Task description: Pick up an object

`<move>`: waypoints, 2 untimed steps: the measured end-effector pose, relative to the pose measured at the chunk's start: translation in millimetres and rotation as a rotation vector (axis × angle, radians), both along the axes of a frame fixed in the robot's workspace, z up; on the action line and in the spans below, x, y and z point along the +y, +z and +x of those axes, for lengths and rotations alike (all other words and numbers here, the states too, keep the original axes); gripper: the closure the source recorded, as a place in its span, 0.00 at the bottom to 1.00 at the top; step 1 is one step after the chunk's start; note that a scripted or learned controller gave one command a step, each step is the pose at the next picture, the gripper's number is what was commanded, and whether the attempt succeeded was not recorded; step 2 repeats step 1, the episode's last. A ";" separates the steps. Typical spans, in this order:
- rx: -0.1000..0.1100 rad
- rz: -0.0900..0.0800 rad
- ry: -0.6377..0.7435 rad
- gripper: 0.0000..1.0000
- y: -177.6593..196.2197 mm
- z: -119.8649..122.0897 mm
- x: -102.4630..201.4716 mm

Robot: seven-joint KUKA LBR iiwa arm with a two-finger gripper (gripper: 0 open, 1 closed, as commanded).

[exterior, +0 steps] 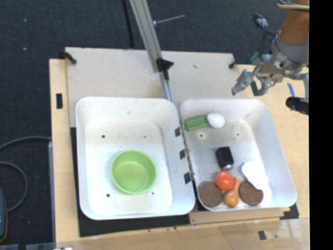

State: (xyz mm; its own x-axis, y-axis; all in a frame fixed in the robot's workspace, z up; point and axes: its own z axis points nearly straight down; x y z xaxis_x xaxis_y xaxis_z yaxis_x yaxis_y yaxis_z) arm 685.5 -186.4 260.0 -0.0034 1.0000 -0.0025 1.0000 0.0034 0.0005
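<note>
Gripper [250, 84] hangs above the far right corner of the right bin [276, 139], just outside its rim, w/ two fingers spread apart and nothing between them, so open and empty. Probably parked there so the overhead cam gets a clean look at the contents before a pick. Candidates all sit in the right bin: green cylinder [195, 123] touching a white egg-like thing [216, 120] at the far end, black block [224, 157] mid-bin, then a cluster at the near end: red ball [224, 180], orange piece [233, 194] between two brown discs [210, 193], and a white lump [254, 174] just right of them. The near cluster is packed tight, things touching, so awkward for fingers; the black block stands apart from its neighbours and looks the easiest target. Left bin [93, 134] holds a green bowl [133, 172], upright, well apart from the arm. No pick begun yet; the arm needs to move nearer and down into the bin.
</note>
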 end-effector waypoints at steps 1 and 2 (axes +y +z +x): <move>0.001 0.000 0.001 0.00 0.0 -0.1 0.0; 0.001 0.000 0.001 0.00 0.0 -0.1 0.0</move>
